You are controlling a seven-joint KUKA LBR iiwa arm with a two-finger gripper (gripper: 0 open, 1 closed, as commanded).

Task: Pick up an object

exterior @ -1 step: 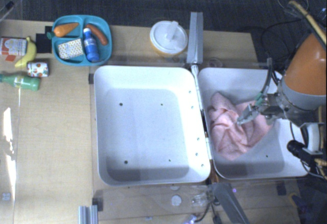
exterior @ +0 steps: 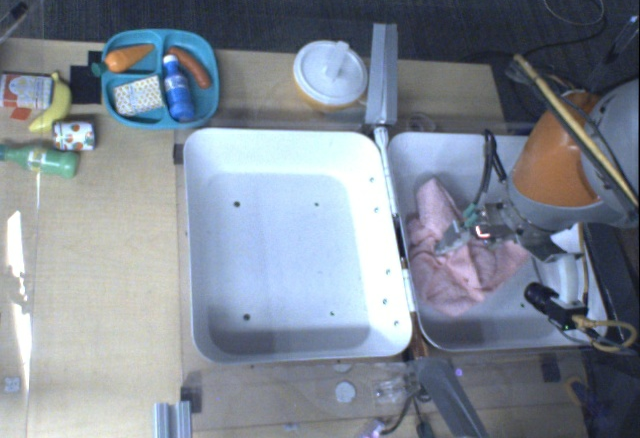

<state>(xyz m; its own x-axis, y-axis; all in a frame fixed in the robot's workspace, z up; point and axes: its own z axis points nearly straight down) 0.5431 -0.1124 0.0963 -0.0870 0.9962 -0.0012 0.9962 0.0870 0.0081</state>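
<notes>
Pink cloth (exterior: 455,251), one, in right bin (exterior: 440,156), two white bins, fingers (exterior: 478,226) on cloth, grip unclear

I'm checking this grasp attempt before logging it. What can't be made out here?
- Gripper: too small and blurred to tell whether it grips the pink cloth.
- Right bin: its right side is hidden under the arm.
- Can label: too small to read.
</notes>
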